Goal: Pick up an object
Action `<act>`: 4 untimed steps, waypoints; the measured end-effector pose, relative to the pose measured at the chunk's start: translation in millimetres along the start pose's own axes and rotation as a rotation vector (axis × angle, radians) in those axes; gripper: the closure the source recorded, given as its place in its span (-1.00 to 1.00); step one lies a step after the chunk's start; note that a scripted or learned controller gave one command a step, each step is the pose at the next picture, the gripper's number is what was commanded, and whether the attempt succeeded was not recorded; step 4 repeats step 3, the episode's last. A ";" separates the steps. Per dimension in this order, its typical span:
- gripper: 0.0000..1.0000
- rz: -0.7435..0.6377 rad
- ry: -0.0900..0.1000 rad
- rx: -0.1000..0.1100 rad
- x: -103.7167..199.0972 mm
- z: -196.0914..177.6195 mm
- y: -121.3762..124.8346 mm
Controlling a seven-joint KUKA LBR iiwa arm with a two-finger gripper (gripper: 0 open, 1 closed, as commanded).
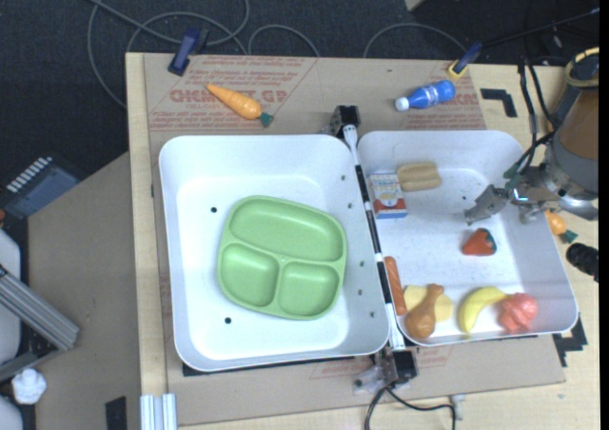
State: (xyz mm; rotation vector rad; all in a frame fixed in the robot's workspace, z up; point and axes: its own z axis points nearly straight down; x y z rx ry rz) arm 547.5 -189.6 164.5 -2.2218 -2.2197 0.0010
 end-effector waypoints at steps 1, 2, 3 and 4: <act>-1.00 -0.001 0.000 0.000 8.9 80.4 -5.1; 1.00 0.000 -0.001 -0.003 8.6 69.8 -4.2; 1.00 -0.003 0.000 -0.004 90.2 -74.6 -21.1; 1.00 -0.003 0.000 -0.004 90.2 -74.6 -21.1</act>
